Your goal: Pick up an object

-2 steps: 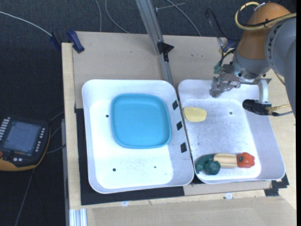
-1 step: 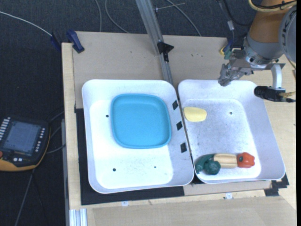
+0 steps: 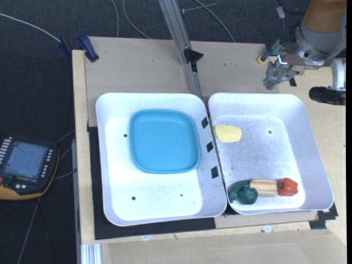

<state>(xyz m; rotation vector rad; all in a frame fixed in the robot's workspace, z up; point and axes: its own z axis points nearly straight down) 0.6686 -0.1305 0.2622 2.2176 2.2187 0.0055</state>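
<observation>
I see the hand (image 3: 276, 76) above the worktop (image 3: 137, 65) behind the right bin (image 3: 308, 125); I cannot tell its opening; nothing visibly held.

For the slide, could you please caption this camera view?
KUKA arm's gripper poised beyond the right bin, which holds a yellow piece and toy vegetables; left bin holds a blue plate.

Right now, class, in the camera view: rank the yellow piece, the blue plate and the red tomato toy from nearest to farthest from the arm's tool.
Tool sits above the right bin's far edge.
1. Yellow piece, upper left corner of the right bin.
2. Red tomato toy, that bin's near edge.
3. Blue plate, in the left bin.
Two and three are nearly equal, so that order is tentative.
</observation>
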